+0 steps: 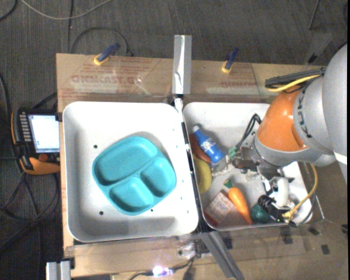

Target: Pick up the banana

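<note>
Okay, you're looking down at the bench (70, 69) carrying two shallow white bins. The left white bin (76, 174) is holding a turquoise three-compartment plastic plate (134, 174), sitting tilted near its middle. The right white bin (221, 116) is holding the clutter. The yellow banana (203, 177) is lying against that bin's left wall, just below a blue plastic bottle with a red-and-white label (206, 146), and the two look like they're touching. An orange plastic carrot (240, 203) is lying diagonally near the front, beside a tan flat packet (220, 207); a dark green round item (260, 213) is sitting just right of the carrot. The grey arm with its orange band (283, 130) is reaching in from the right, and the pincer (236, 159) is hanging over the bin's middle, just right of the banana and bottle. You're not getting a clear look at it, so open or closed, cannot tell. Nothing is visibly gripped.
</note>
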Robot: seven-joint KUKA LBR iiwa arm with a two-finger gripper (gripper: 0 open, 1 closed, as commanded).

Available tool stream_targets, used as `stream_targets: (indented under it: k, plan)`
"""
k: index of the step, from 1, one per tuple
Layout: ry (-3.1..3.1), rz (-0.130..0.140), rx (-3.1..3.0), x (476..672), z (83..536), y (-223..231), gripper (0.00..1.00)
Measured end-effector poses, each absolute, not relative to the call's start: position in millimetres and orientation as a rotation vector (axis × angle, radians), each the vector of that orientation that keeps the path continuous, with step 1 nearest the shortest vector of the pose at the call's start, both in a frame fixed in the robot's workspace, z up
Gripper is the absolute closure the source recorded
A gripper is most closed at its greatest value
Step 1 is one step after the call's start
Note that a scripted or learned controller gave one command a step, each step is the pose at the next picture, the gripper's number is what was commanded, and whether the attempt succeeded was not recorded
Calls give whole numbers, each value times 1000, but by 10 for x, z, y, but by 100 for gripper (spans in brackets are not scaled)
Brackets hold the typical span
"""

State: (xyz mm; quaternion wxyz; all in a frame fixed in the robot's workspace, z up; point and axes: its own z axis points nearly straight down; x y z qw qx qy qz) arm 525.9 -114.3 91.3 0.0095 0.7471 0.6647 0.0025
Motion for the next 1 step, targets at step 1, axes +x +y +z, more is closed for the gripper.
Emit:
stream_targets:
  k: [1]
  plan:
    - [2227,18,2191,4904,915,-1429,0]
